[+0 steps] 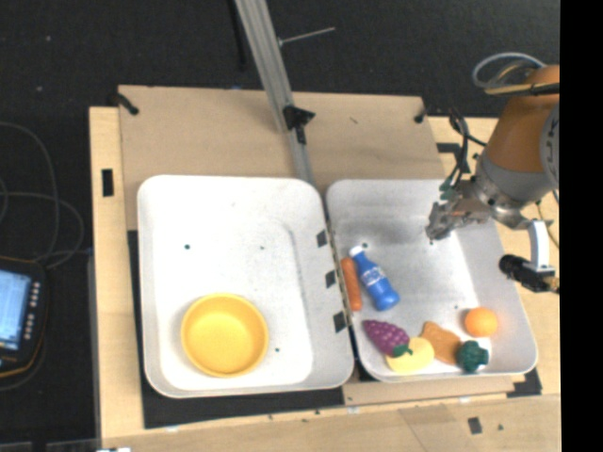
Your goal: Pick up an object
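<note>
Claw (pixel 439 226) state: cannot tell. Risk: descending here meets bare bin (pixel 415 210) floor (bottle (pixel 374 281) lies well apart).

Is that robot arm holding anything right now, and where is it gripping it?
Nothing is held: the end effector hangs over bare floor of the right bin.
</note>
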`<state>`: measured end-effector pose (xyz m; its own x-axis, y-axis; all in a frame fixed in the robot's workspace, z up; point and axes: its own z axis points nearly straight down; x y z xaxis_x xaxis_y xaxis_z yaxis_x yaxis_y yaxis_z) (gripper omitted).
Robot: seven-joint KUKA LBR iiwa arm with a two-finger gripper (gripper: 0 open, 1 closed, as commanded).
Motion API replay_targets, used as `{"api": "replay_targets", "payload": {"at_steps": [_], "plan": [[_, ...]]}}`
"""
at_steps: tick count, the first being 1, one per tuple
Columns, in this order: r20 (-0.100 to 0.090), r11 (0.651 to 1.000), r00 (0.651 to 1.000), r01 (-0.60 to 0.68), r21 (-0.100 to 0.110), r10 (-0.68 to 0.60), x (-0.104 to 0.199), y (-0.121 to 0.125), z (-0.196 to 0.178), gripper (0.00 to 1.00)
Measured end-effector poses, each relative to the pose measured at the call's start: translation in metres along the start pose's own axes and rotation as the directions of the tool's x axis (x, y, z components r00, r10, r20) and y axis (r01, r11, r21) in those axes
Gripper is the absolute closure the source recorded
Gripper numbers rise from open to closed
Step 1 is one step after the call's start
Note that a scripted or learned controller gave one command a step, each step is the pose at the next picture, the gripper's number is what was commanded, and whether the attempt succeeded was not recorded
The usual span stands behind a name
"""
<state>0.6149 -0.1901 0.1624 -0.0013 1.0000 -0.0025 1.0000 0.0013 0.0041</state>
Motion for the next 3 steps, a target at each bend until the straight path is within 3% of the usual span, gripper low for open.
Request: {"api": "replay_targets", "payload": {"at_steps": [2,3], "plan": [[0.0,1.0,1.0,0.003,-0.004,-0.003,0.004,0.006,-0.101,1.0],[-0.003,1.0,1.0,0.005,0.004,-0.005,0.062,-0.001,-0.09,1.0]]}}
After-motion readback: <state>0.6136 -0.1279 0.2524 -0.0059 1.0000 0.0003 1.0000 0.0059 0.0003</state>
